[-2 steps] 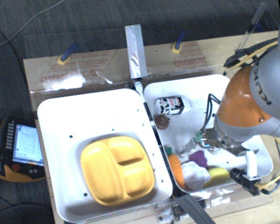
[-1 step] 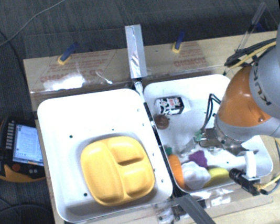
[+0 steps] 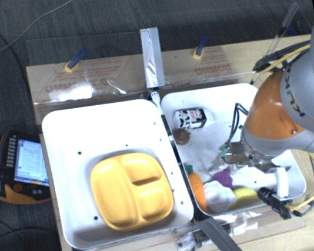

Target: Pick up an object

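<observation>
The arm reaches into the right bin (image 3: 223, 96) from the right, its orange band (image 3: 269, 118) over the bin's right half. My gripper (image 3: 229, 156) hangs low near the bin's middle, just above a purple item (image 3: 224, 176). Close under it lie a white lump (image 3: 216, 194), an orange carrot-like piece (image 3: 197, 188) and a yellow piece (image 3: 245, 195). A black-and-white carton (image 3: 190, 118) and a small brown ball (image 3: 181, 137) sit farther back on the left. Nothing is visibly held.
The left bin (image 3: 62, 131) holds a yellow divided tray (image 3: 132, 189). A divider wall (image 3: 174, 155) separates the bins. Cables and a black fitting (image 3: 273, 199) hang at the right bin's front right corner. A handheld pendant (image 3: 21, 168) lies off the bench at left.
</observation>
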Available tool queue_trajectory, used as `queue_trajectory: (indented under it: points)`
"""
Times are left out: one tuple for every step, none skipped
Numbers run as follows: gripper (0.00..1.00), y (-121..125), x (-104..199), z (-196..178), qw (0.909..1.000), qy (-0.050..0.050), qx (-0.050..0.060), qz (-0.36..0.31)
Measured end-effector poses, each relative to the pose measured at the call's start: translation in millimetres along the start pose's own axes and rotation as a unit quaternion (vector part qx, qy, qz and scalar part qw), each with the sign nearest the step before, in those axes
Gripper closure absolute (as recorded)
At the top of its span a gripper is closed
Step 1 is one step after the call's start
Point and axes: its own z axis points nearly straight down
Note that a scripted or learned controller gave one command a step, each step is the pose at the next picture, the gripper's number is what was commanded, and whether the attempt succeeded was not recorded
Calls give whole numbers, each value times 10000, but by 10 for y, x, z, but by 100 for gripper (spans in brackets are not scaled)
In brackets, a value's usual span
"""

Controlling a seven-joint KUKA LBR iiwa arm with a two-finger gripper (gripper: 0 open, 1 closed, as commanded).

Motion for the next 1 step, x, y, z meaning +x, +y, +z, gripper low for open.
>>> queue_trajectory:
  points:
    - [100, 172, -206, -660, 9860, -80, 104, 1662]
